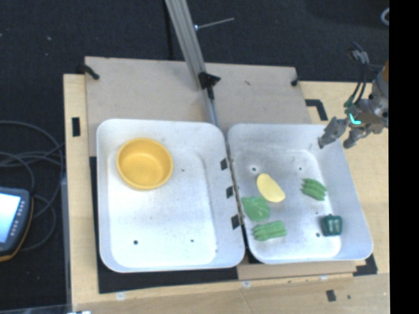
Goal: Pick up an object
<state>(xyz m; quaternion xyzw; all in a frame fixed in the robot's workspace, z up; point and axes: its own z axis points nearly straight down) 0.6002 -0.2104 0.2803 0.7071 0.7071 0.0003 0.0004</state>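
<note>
My hand (340,136) hovers at the right edge of the frame, over the right bin's (288,136) upper right corner, fingers apart and holding nothing. I judge I'm approaching; next I descend toward the green piece (313,189) nearest below.

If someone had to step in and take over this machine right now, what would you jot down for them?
Tool: open, holding nothing, poised over the upper right rim of the right bin.
Right bin holds a yellow piece, three light green pieces and a dark green piece.
Left bin holds a yellow bowl.
Done: nothing picked up so far.
Left: lower onto one object, close on it, lift. The light green piece nearest the tool looks the easiest reach.
</note>
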